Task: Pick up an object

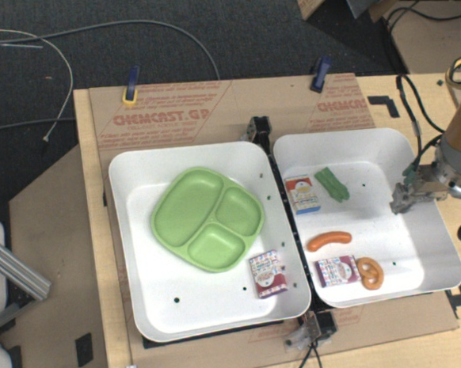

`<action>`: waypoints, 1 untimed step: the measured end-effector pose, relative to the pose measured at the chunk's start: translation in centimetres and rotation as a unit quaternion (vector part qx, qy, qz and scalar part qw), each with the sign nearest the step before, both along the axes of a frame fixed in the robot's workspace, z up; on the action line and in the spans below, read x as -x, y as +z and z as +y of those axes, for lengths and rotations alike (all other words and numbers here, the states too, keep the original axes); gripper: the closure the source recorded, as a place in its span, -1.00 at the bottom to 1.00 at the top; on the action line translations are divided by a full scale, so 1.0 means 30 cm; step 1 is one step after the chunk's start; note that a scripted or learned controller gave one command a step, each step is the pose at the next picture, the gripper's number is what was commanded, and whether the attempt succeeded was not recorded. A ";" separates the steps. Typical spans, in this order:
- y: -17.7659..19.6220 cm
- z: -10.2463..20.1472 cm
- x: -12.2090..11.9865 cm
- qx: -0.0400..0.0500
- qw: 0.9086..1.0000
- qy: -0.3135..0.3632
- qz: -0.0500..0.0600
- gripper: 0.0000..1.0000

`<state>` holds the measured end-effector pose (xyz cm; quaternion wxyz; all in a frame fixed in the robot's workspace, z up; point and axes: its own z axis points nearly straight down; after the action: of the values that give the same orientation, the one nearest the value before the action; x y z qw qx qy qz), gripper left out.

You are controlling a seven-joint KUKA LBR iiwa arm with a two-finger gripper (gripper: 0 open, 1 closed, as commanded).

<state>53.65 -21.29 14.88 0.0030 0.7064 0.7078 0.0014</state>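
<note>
Two white bins [146, 321] [436, 274] — one green divided plate [207, 218], three small cartons [302, 195] [268, 273] [337, 272], one sausage [329, 240], one pretzel [371, 272], one green pickle [331, 185].

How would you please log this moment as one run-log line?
gripper: over right bin's right side, holding nothing | sausage, pretzel: in right bin | green plate: left bin

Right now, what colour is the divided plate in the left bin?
Light green, all three compartments; the divided plate shows plainly in the camera view.

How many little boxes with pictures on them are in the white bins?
3. One small box sits in the left bin, below the green plate. Two are in the right bin: one beside the green pickle, one beside the pretzel.
</note>
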 end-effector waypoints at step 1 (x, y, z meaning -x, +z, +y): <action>0.191 0.032 -0.017 0.000 1.000 0.000 -0.001 1.00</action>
<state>54.15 -20.34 20.60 0.0034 0.7063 0.7079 0.0018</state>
